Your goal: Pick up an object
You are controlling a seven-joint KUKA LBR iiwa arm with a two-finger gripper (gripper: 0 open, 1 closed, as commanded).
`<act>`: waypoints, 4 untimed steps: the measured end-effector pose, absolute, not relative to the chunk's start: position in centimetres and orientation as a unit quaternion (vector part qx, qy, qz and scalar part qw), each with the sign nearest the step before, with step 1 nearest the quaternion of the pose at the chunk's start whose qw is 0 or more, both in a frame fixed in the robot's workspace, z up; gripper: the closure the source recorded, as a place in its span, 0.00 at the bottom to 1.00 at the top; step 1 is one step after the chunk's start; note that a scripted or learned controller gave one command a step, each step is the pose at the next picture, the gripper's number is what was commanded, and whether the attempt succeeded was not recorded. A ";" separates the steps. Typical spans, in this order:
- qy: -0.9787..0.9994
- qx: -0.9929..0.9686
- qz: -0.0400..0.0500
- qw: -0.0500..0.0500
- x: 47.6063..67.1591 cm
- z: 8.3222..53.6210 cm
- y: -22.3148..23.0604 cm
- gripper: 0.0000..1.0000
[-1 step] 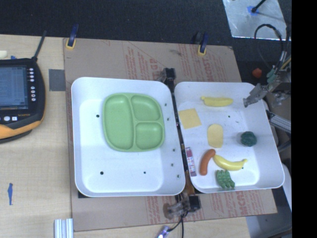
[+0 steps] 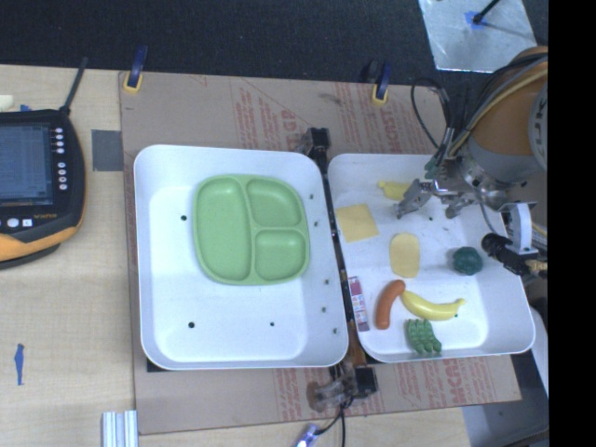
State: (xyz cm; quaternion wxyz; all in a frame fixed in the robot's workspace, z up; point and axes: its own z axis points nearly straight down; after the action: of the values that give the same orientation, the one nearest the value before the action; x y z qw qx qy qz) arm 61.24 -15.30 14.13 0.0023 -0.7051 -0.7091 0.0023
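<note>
Right bin [image 2: 503, 338] contents: yellow square slice [image 2: 357, 222], pale oval piece [image 2: 404, 254], small yellow piece [image 2: 393, 189], dark green ball [image 2: 467, 261], orange-red sausage [image 2: 387, 304], banana [image 2: 431, 305], green bumpy item [image 2: 423, 337]. All lying flat, mostly apart; sausage and banana nearly touching.

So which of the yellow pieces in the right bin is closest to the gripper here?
The small yellow piece at the bin's top, just left of the gripper. The flat yellow square, pale oval slice and banana all lie lower in the bin, farther off.
</note>
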 end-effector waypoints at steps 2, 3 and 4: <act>-0.709 -0.705 0.003 0.002 57.3 10.2 -12.9 1.00; -0.709 -0.705 0.003 0.001 57.3 10.2 -12.8 0.00; -0.709 -0.705 0.002 0.002 50.8 9.1 -10.7 0.00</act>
State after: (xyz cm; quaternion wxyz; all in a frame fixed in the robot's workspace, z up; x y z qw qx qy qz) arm 50.81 -10.66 9.12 0.0020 -0.7054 -0.7088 0.0017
